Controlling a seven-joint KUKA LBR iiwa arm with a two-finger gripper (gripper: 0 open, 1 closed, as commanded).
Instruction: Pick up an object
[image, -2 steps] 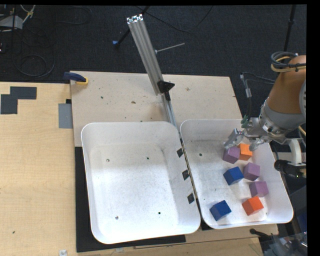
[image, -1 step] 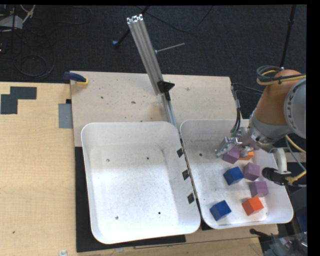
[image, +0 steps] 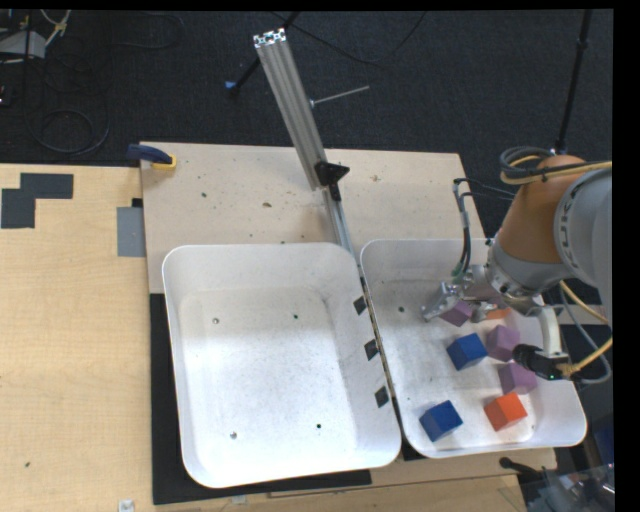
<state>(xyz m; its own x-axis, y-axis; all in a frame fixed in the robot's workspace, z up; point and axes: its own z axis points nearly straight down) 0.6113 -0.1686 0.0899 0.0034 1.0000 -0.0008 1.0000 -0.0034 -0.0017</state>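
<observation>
The right bin (image: 400, 270) holds several small blocks. My gripper (image: 441, 304) is low inside this bin, near its middle, reaching in from the right. A purple block (image: 459, 315) lies right against the gripper's tip, partly hidden by it. Just below it sits a blue cube (image: 466, 351). Two more purple blocks (image: 503, 340) (image: 517, 377) lie to the right. Near the bin's front edge rest a second blue cube (image: 440, 420) and an orange cube (image: 506, 411). A small orange piece (image: 496, 314) peeks out under the wrist.
The left bin (image: 200, 270) stands beside the right one, with a divider and black clips (image: 371, 349) between them. A slanted metal pole (image: 296, 105) rises behind the bins. Cables hang off the arm at the right.
</observation>
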